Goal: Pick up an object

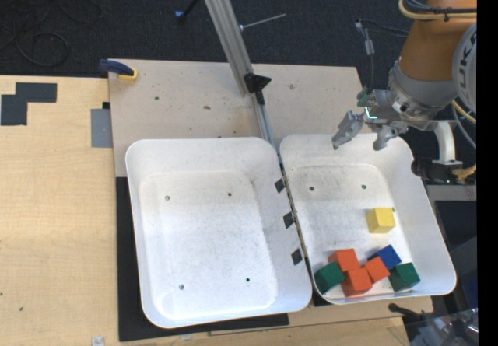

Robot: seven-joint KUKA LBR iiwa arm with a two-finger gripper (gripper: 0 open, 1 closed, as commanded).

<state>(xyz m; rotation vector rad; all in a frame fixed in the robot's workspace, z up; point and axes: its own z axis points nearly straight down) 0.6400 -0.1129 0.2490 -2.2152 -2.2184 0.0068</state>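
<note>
bench edges: the left bin [148, 181] and right bin [420, 204] sit side by side on the bench [187, 96], their inner rims touching along a line of black clips [286, 220].
open room: the far half of the right bin's floor is bare, with free space beneath the arm; the blocks crowd its near end.
left bin contents: bare floor with a few small dark marks.
right bin contents: a yellow block [380, 219] lies alone toward the right wall; nearer the front rim lies a tight cluster of two orange blocks [352, 270], a blue block [389, 256] and two green blocks [330, 277].
claw state: the gripper [363, 134] hangs over the far rim of the right bin, its two fingers spread apart, with nothing between them.
task object vs claw: the yellow block lies nearest, toward the front from the claw and well apart from it; the cluster lies further still.
other fixtures: a slanted aluminium rail [229, 29] rises behind the bins.
</note>
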